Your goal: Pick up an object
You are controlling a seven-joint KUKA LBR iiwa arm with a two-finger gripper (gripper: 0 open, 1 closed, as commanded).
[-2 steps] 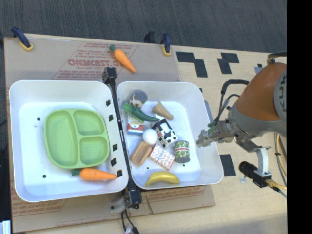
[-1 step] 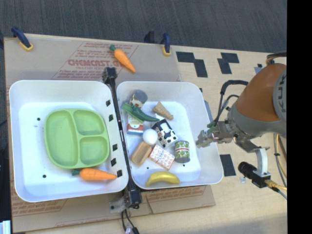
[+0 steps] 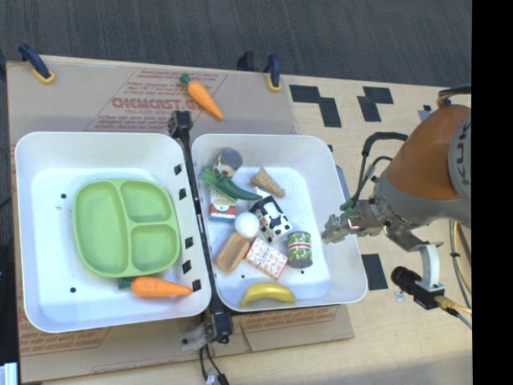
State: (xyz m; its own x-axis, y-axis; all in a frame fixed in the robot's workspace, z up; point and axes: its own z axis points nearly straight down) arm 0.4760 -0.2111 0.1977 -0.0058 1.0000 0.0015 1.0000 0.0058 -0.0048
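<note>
I am looking down at a slant on a bench carrying two shallow white bins side by side. My arm, grey with an orange band, is reaching in from the right, and my gripper is hovering at the right-hand rim of the right bin. I cannot tell how the gripper is set, and nothing is showing in its grasp.

The right bin is holding a loose pile of small toy foods. A small green can is lying nearest my gripper, just inside the rim. Beside it are a black-and-white cow figure, a white ball, a bread roll and a red patterned packet. A yellow banana is lying along the near edge, and an ice cream cone and a green pepper are sitting toward the far side.

The left bin is holding a green divided plate with an orange carrot just beside its near edge. A second carrot is lying outside the bins on cardboard.

As I judge it, the pick is hardly begun: nothing is lifted, and every object is resting where it lies. What is left is moving over one piece, lowering, closing on it and raising it. The can looks the likeliest choice, being closest.
</note>
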